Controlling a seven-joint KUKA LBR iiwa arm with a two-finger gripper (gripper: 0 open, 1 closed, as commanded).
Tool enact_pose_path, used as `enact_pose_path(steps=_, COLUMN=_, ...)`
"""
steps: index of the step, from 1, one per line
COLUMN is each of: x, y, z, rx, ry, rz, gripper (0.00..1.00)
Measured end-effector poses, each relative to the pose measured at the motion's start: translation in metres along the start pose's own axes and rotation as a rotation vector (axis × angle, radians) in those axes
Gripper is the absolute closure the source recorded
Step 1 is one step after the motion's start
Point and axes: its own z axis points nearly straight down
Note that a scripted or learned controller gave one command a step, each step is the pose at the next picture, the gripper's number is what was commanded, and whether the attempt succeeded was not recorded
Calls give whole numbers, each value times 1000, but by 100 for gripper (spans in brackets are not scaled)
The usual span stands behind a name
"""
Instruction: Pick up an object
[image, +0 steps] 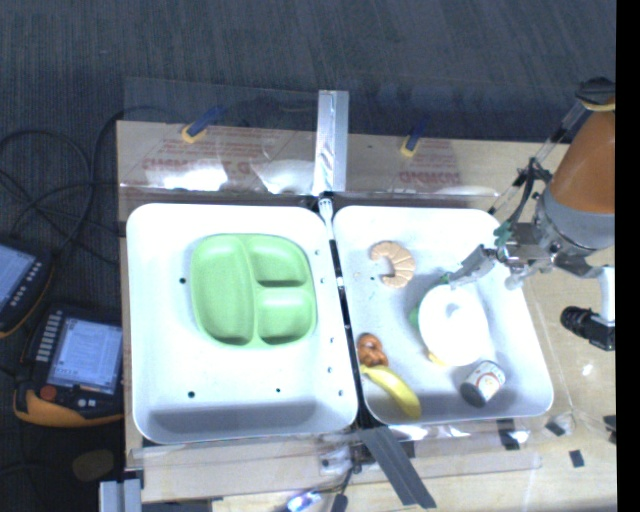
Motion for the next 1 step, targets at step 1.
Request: enact_pose_path(steps=1, x=-20, y=32, z=135, rx=-14, ry=-4, rz=36, gripper=0)
